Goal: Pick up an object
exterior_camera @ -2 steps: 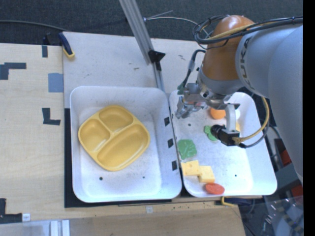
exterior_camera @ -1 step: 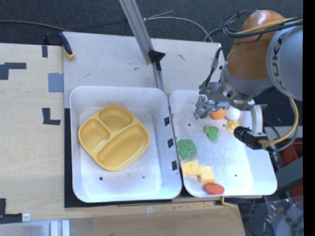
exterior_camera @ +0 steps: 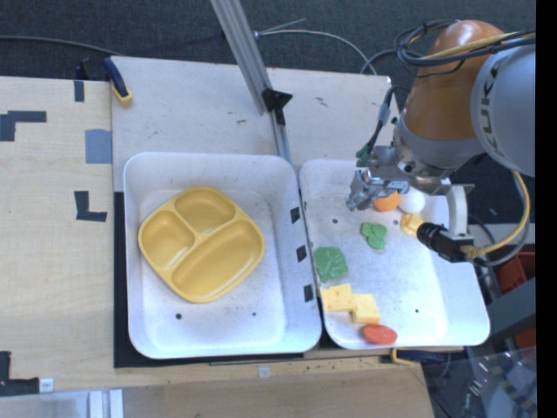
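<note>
My gripper point(exterior_camera: 363, 197) hangs over the back part of the right bin point(exterior_camera: 435, 320), under the grey and orange arm. An orange piece point(exterior_camera: 386, 203) and a white egg-shaped piece point(exterior_camera: 412, 202) lie just to its right, close to the fingers. A small green piece point(exterior_camera: 375, 235) lies a little in front of the gripper. Nearer the front are a larger green leaf point(exterior_camera: 330, 263), two yellow blocks point(exterior_camera: 350, 302) and a red piece point(exterior_camera: 379, 334). A small yellow piece point(exterior_camera: 409, 224) sits beside the white one.
The left bin point(exterior_camera: 148, 320) holds a yellow divided plate point(exterior_camera: 202, 242). A metal pole point(exterior_camera: 244, 42) slants down from the top to the bins' shared back edge. A black cable connector point(exterior_camera: 439, 240) hangs off the arm over the right bin.
</note>
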`<state>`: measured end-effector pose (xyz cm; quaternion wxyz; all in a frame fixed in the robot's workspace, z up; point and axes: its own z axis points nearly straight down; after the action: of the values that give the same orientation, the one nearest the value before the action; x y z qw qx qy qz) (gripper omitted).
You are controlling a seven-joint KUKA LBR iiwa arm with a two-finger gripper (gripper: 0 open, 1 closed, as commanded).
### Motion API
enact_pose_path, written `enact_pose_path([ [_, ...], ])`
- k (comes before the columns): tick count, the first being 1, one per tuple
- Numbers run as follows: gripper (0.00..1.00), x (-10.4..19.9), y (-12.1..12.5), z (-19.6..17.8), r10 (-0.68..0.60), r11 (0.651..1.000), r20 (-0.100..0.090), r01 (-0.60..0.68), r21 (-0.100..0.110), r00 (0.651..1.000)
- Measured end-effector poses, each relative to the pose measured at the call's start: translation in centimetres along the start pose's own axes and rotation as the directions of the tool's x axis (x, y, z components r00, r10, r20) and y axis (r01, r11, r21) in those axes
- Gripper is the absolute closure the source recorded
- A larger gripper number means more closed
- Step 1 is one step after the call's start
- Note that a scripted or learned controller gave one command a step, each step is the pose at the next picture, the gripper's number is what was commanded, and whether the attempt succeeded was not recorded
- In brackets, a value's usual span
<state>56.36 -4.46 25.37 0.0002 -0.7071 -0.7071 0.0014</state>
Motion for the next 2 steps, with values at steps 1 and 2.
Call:
enact_pose_path([
  [1, 1.00, 0.62, -0.41, 4.01, -0.001, 1.000, -0.001, 0.001, 0.004, 1.000],
  [2, 0.00, 0.60, -0.33, 3.77, -0.001, 1.000, -0.001, 0.001, 0.000, 1.000],
])
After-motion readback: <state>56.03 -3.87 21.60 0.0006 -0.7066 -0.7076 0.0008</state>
